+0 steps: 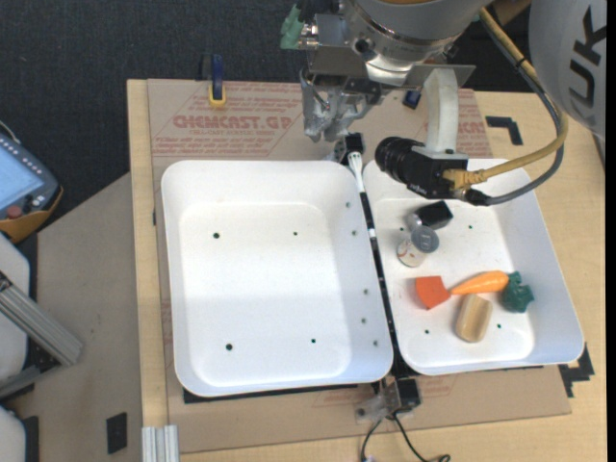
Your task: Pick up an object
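Observation:
My gripper hangs over the brown board just behind the two bins, near the back end of the rim between them. Nothing shows between its tips. A thin black-and-white pen-like stick lies along that rim, its top end just right of the gripper. In the right bin lie an orange block, a toy carrot with a green top, a tan cylinder, a grey round piece and a small black piece.
The left bin is beside the right one. A black cylinder on a white bracket and a tan cable hang from the arm over the right bin's back. A blue-and-yellow clamp stands on the board's back left.

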`<move>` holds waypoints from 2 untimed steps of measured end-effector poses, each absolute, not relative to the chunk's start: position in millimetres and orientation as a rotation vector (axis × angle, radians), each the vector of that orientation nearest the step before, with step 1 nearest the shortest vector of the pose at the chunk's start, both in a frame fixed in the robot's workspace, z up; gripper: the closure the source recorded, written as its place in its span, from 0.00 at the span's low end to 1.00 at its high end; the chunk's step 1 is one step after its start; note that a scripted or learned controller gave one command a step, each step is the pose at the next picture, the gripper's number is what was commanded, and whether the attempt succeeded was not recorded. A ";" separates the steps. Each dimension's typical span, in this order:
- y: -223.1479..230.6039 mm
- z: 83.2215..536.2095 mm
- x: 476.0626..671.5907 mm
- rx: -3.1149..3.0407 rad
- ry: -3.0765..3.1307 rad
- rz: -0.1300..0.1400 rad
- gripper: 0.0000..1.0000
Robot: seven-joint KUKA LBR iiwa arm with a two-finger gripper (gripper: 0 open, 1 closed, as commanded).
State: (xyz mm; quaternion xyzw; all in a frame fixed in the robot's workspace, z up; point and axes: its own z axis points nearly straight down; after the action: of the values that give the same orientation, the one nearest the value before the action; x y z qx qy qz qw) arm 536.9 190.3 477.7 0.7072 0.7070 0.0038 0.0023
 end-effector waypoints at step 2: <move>179.7 390.0 476.8 2.227 2.222 -0.013 1.00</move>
State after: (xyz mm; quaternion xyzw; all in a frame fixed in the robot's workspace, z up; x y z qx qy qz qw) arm 476.8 179.7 390.0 0.7079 0.7063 -0.0043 -0.0023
